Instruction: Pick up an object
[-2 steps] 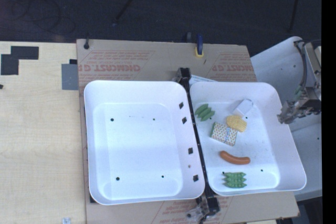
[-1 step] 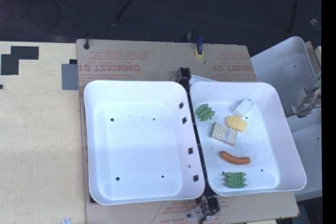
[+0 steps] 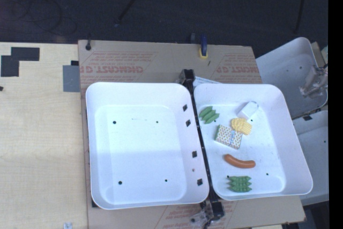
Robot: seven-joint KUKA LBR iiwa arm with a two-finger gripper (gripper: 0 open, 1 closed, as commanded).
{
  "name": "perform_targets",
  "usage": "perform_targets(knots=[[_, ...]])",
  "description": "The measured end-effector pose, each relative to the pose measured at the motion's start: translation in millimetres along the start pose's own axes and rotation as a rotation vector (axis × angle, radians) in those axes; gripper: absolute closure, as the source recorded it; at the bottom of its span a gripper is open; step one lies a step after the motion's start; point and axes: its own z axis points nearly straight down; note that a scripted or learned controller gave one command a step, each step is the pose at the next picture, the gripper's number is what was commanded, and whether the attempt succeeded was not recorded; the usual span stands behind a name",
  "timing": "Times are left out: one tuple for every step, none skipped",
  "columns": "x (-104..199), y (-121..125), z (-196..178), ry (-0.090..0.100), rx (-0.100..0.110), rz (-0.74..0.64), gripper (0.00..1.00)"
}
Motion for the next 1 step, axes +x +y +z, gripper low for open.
perform_targets(knots=[[59.2,0.5,-40.5,0.001,0.006,-0.001,1.00]])
